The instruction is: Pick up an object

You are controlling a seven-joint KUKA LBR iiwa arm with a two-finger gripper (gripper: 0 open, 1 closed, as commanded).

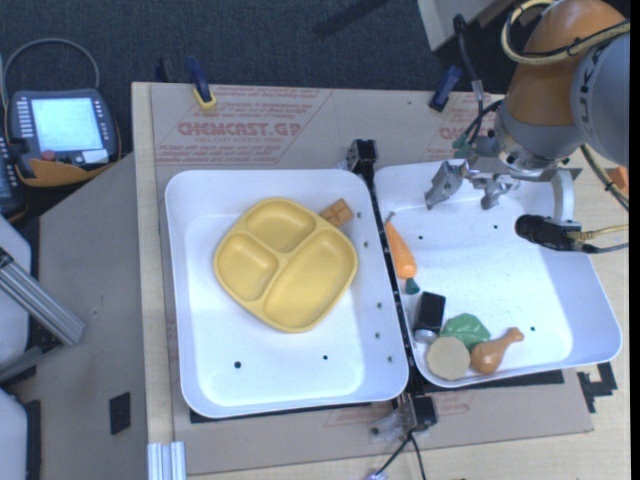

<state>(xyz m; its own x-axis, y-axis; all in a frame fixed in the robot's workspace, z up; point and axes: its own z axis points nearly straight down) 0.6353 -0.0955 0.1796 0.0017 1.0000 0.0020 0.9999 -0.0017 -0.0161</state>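
My gripper (465,191) hangs over the far part of the right bin (560,278), its two grey fingers spread apart and open with nothing between them. An orange carrot (400,251) lies by the right bin's left wall, below and left of the gripper. Near that bin's front left corner lie a small black block (430,311), a green leafy piece (466,327), a tan round disc (449,358) and a brown drumstick (496,349). In the left bin (200,318) sits a yellow divided plate (287,263) with a small brown block (338,213) at its far right edge.
A black clamp (362,154) stands at the far end of the wall between the two bins. A teach pendant (60,133) rests off the bench at the far left. Bare white floor shows in the middle and right of the right bin.
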